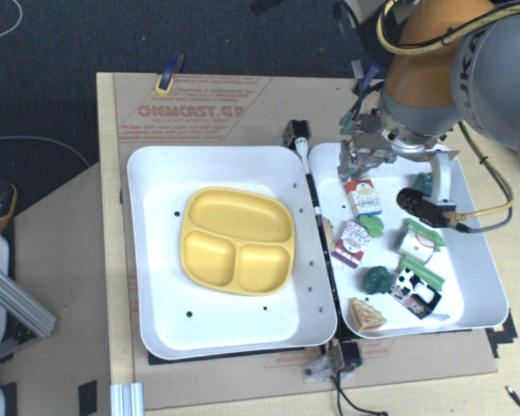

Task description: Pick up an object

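My gripper (361, 161) hangs over the back left part of the right bin (490, 295), under the arm's orange band. Just in front of it, apart from it, lies a small red and white carton (362, 198). Further forward are a green round piece (372, 226), a pink and white packet (353, 240), a dark green lump (378, 278), a green and white box (419, 243), a black and white item (413, 291) and a tan wedge (367, 315). I see nothing held in the gripper.
The left bin (147, 173) holds a yellow divided tray (238, 238). A black cylinder (416, 204) on the arm's side and a yellow cable reach over the right bin. A clamp (296, 133) sits at the bins' back junction.
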